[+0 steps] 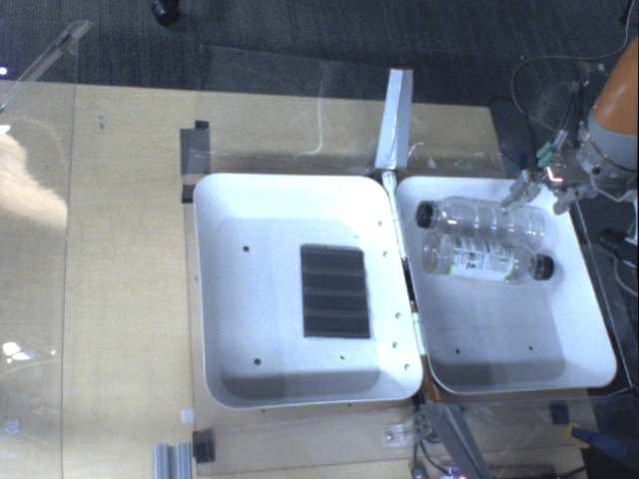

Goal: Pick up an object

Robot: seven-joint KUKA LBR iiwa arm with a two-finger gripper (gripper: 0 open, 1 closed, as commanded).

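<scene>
Bottles lie just left of the pincer, its state unclear.

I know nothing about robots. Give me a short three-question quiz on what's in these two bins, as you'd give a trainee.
1. True or false: both clear plastic bottles lie in the right bin.
2. Multiple choice: the dark ribbed pad lies in (A) the left bin, (B) the right bin, (C) on the wooden bench.
3. Fill in: the upper bottle has its black cap pointing left; the lower bottle has its cap pointing ____.

Key
1. True. They lie side by side, near the bin's far end, close to the tool.
2. A.
3. Right.
</scene>
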